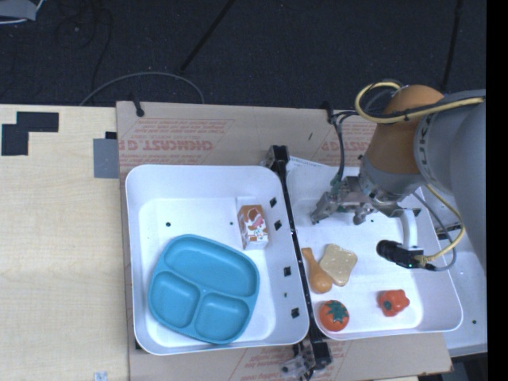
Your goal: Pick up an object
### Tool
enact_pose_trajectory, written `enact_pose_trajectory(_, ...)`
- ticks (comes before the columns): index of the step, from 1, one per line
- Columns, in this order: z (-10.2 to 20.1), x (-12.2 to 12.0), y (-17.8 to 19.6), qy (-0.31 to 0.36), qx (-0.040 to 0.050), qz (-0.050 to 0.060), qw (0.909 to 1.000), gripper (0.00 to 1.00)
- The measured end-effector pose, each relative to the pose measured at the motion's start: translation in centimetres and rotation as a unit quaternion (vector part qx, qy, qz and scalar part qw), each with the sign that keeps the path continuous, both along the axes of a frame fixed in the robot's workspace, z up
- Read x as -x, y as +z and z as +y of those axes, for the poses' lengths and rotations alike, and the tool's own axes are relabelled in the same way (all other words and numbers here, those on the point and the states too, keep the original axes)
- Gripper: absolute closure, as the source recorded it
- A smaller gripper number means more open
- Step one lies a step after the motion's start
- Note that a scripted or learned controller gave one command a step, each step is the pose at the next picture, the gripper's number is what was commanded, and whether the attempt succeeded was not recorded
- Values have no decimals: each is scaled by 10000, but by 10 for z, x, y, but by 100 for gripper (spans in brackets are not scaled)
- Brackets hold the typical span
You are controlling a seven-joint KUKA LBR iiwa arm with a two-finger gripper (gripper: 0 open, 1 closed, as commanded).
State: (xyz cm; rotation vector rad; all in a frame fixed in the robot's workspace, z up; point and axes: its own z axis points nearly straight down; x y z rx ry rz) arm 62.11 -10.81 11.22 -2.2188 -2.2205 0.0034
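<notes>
From the overhead camera I see my gripper [343,207] hanging spread open and holding nothing over the right bin [452,316], with the toast slice [338,263] lying on the floor just below it.

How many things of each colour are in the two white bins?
Blue: 1, the divided plate
Red: 2, the tomato and the pepper
Tan or orange-brown: 2, the toast and the piece beside it
White with a picture: 1, the little carton
Total: 6
</notes>
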Motion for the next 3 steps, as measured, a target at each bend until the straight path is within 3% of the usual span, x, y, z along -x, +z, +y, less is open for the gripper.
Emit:
enact_pose_trajectory(1, -1, 0, 10, -13, -1, 8, 10000, 100)
enact_pose_trajectory(3, -2, -2, 113, -1, 0, -8, 10000, 100)
